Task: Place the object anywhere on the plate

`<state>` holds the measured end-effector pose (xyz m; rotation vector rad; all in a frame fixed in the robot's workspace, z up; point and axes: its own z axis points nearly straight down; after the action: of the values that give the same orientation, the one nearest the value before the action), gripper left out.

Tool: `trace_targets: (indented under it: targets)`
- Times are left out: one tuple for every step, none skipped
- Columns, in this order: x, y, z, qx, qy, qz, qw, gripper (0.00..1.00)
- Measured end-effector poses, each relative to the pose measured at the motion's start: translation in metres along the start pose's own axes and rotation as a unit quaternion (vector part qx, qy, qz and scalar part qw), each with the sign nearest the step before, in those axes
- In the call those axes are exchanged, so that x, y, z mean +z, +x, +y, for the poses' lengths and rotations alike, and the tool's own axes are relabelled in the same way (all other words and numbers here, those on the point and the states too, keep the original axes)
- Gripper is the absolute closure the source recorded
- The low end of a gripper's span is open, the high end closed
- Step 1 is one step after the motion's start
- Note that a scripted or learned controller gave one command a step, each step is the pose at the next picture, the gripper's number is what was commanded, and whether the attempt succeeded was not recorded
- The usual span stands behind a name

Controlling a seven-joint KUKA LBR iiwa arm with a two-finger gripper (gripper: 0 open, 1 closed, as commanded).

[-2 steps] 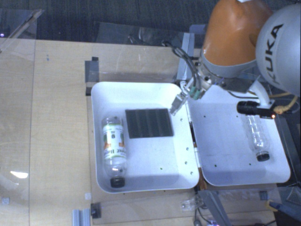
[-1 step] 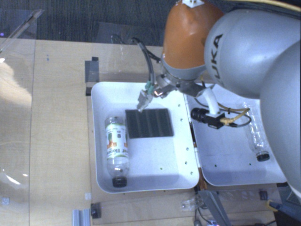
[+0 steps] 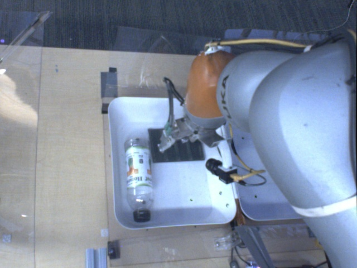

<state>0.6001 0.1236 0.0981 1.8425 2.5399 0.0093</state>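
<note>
Arm (image 3: 268,110) hides much of the dark plate (image 3: 184,152); fingers' (image 3: 165,142) spread unclear; bottle (image 3: 138,175) lies apart.

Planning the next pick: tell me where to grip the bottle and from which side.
Grip the bottle across its labelled middle, coming straight down from above. It lies flat in the left bin, long axis running near to far, cap nearest the camera, so the fingers should straddle its width.

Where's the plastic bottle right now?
The plastic bottle lies on its side in the left bin, along the bin's left wall, dark cap toward the near edge, left of the dark plate and the gripper.
</note>
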Motion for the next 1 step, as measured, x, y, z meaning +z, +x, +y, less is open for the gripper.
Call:
trace_targets:
  targets:
    - [-0.0872,-0.022,0.0123,0.139,0.001,-0.001,0.9904,0.0]
